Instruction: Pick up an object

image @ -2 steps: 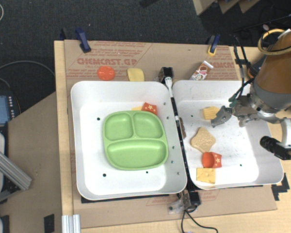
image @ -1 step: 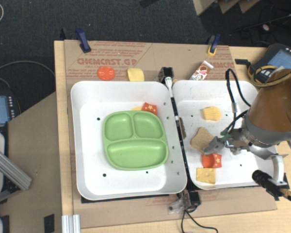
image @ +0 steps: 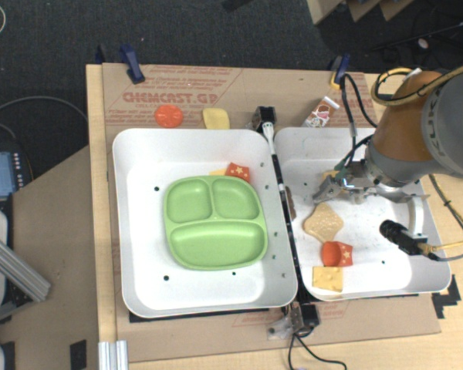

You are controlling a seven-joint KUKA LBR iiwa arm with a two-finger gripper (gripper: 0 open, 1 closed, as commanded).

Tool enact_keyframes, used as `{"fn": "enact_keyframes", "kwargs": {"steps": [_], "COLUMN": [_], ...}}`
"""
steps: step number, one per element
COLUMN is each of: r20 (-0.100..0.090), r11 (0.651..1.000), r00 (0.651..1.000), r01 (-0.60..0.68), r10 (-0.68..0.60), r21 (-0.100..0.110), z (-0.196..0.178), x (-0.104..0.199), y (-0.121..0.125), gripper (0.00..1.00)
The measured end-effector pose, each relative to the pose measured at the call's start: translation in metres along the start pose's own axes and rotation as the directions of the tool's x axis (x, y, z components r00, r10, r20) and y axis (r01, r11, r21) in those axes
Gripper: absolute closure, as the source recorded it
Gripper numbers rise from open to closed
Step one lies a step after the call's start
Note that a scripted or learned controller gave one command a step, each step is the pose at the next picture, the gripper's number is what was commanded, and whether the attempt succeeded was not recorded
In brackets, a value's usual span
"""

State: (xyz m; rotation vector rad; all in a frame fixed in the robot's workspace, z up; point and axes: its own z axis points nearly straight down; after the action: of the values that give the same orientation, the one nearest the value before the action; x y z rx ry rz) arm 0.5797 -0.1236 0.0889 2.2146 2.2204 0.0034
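Right bin (image: 417,280): food near front rim.

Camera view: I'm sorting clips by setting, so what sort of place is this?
Probably a robotics lab bench, not a kitchen: a robot arm reaches over two white bins holding toy food and a green divided plate, all on a cardboard sheet clamped down, with loose cables around.
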Motion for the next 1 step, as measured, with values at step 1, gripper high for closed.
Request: {"fn": "enact_keyframes", "kwargs": {"steps": [1], "r20": [-0.001], "r11": [1.000], "r00": [1.000], "r01": [0.001], "r10": [-0.001], "r21": [0.000], "z": [0.0044], "x": [0.0149], "y": [0.0438], "gripper": [0.00]}}
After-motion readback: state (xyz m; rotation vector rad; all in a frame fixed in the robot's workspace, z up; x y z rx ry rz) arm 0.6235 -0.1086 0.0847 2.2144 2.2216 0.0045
